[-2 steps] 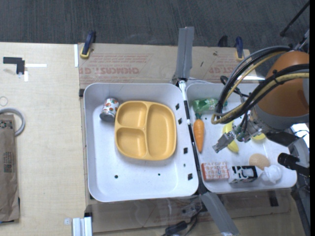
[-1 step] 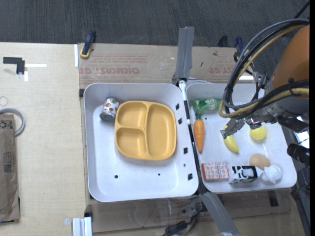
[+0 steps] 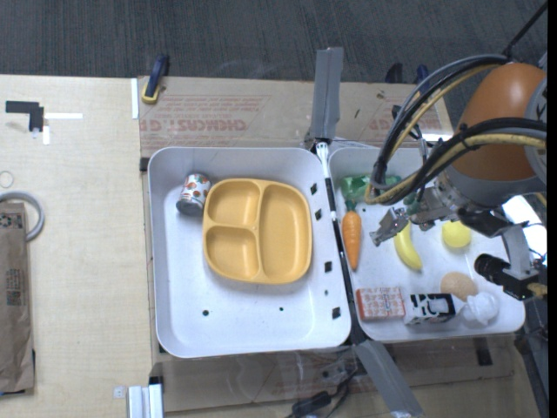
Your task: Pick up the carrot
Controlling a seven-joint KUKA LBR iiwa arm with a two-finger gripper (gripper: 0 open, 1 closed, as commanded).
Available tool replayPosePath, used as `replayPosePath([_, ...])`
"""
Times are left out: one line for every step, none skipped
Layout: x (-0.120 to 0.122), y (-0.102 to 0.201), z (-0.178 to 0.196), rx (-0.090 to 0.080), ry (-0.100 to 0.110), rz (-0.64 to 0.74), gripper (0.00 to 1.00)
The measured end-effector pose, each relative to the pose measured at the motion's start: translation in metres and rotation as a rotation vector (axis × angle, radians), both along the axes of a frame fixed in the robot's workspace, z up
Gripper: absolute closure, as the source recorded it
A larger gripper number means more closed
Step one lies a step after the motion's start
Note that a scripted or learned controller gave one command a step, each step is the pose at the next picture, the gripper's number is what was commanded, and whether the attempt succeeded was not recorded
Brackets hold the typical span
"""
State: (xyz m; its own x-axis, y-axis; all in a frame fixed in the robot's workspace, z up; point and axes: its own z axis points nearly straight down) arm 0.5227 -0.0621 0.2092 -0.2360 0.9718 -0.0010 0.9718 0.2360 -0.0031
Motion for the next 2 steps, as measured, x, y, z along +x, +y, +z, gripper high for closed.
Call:
replayPosePath([-0.046, 0.034, -0.019, 0.000, 0.001, -0.021, 0.00])
replayPosePath([-0.013, 0.009, 0.032, 0.000, -0.001, 0.002, 0.00])
